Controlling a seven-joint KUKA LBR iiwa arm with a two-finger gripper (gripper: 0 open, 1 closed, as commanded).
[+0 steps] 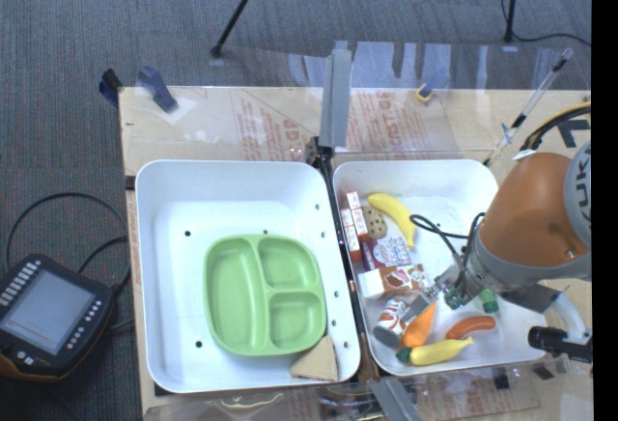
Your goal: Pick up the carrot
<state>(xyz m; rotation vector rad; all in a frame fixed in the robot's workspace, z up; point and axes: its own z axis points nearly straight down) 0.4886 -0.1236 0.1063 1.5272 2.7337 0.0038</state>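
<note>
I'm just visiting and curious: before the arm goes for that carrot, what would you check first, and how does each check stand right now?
1. Carrot in sight, in the right bin: ok.
2. Gripper near the carrot, just above its upper end: ok.
3. Carrot held by the gripper: cannot tell.
4. Room around the carrot: not ok; the yellow pepper, red sausage and snack packet crowd it.
5. Carrot's green tip free to lift: cannot tell, it lies against the pepper.
</note>
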